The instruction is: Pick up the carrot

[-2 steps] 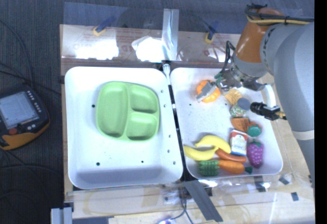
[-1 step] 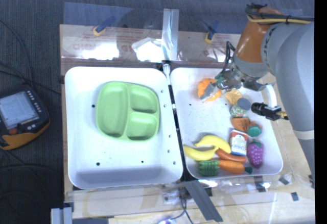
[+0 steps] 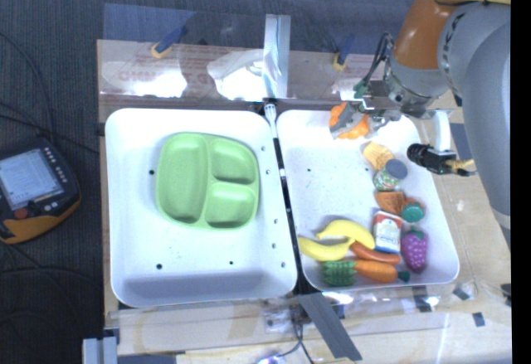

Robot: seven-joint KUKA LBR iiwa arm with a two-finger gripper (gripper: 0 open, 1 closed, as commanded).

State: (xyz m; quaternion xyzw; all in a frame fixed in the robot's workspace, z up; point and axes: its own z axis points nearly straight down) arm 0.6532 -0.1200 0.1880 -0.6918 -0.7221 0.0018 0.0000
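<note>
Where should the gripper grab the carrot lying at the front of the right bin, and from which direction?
Probably grip the carrot across its orange mid-body, coming straight down from above. It lies flat, pointing left to right, green top leftward. The banana and another orange piece crowd its far side, and the bin's front wall runs close on the near side, so finger room looks tight.

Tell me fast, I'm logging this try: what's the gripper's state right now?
Gripper: over the right bin's far corner, against an orange item; open or shut cannot be told.
</note>
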